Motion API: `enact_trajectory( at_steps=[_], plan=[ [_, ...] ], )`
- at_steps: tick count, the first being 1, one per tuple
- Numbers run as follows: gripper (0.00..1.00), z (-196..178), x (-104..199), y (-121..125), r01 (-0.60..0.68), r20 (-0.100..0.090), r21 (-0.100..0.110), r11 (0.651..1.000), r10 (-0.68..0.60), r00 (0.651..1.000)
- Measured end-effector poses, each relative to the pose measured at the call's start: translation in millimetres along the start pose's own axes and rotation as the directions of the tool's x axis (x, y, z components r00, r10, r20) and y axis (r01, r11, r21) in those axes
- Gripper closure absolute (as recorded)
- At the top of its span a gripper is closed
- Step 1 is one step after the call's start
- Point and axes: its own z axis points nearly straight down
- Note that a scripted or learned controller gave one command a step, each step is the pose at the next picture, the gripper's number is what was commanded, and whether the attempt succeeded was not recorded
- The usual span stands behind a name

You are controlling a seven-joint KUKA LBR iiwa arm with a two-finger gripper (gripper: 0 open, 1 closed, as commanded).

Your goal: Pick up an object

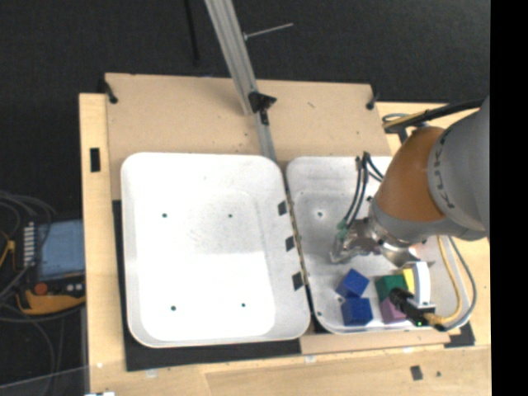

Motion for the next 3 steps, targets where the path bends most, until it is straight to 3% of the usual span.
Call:
enact_trajectory(
  at_steps=[2,3],
  plan=[
    [1.0,-89,0,8,0.015,0.001,-0.001,1.0,-0.015,1.0],
    [1.0,-153,-2,14,0.015,0.001,-0.002,1.0,-0.015,1.0]
  ],
)
